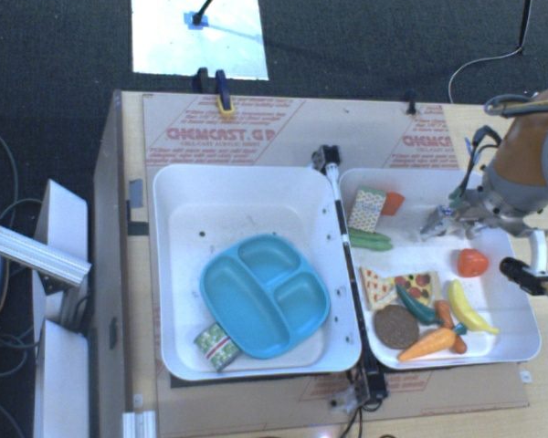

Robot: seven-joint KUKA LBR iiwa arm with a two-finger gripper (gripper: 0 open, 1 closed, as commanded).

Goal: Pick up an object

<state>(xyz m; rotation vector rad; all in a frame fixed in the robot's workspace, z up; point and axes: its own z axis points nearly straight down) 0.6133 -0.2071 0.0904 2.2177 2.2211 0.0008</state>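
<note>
My gripper (437,224) hangs low over the back part of the right bin (530,336), above bare white floor. A red tomato (472,263) lies just to its front right and a green cucumber (370,240) to its left. A patterned box (367,210) and an orange piece (393,203) sit at the bin's back left. Toward the front lie a pizza slice (376,286), a brown patty (397,327), a carrot (429,343), a banana (470,308) and a dark green vegetable (416,302). Nothing is visibly held.
The left bin (178,245) holds a blue divided plate (265,295) and a small green-and-red box (216,345) at its front. The arm (530,167) reaches in from the right over the right bin's back corner. A ridge (340,235) separates the two bins.
</note>
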